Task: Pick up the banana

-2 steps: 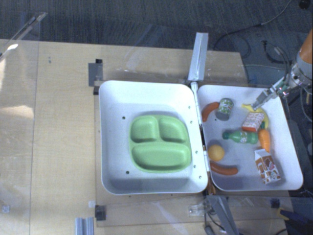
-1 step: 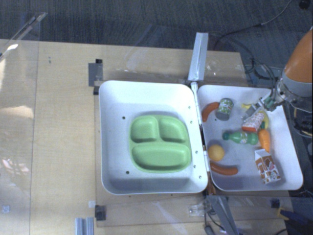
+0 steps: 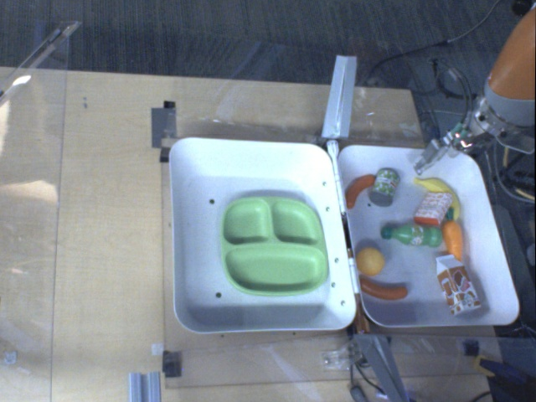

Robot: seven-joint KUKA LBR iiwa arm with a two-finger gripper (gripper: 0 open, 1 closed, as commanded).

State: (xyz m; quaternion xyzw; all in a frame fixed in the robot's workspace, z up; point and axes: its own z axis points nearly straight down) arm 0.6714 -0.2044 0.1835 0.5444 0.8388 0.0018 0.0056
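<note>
Above right bin's [image 3: 494,224] far edge, gripper [image 3: 435,153] hovers near banana [image 3: 437,187], not touching; grip state can't tell.

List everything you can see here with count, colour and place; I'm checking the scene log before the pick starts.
bins: 2, white, side by side on the bench
divided tray: 1, green, middle of left bin
banana: 1, yellow, far part of right bin
can: 1, grey-green, far left of right bin
sausages: 2, red-orange, beside can and near edge
bottle: 1, green, centre of right bin
cartons: 2, red-and-white, right side
carrot: 1, orange, right side
round fruit: 1, yellow-orange, left side
hand: 1, grey, above right bin's far edge
</note>
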